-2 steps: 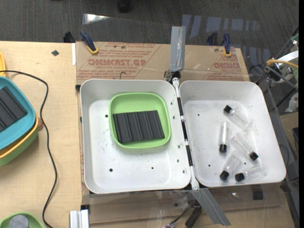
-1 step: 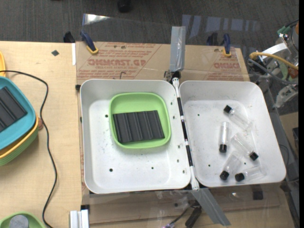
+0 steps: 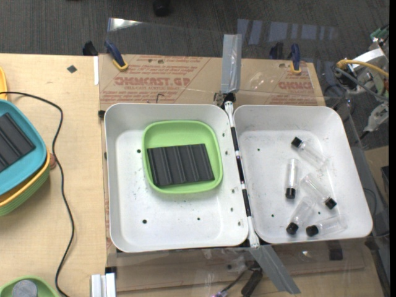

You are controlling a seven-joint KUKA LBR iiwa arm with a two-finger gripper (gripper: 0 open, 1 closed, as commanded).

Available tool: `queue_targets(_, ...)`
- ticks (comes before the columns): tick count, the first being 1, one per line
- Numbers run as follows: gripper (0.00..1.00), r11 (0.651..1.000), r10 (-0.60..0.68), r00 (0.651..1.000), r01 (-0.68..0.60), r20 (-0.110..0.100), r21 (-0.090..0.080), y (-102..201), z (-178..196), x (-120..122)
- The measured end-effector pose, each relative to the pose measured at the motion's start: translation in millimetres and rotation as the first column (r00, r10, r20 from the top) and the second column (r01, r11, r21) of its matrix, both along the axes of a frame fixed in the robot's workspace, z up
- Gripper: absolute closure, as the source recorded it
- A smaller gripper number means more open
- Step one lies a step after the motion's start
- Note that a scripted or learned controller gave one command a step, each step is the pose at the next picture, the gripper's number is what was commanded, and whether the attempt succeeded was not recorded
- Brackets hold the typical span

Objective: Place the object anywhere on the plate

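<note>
Green plate [image 3: 183, 138] (ribbed black insert) in left bin [image 3: 124, 166]; clear black-capped vials [image 3: 289, 179] in right bin [image 3: 346, 159].

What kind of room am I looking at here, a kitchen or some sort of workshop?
Most likely a lab or test bench, not a kitchen. Two white bins sit side by side on a wooden bench, backed by clamped cardboard. One holds a green plate, the other small clear vials. Loose cables hang at the right.
</note>
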State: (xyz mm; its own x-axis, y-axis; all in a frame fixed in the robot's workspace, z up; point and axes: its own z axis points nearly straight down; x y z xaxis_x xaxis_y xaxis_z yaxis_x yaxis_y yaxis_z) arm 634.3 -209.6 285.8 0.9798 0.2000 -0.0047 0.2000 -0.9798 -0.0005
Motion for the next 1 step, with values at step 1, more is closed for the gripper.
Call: queue_targets(1, 0.0, 1.0, 0.002, 1.0, -0.002, -0.001, 0.001, 51.2, -23.3, -4.1)
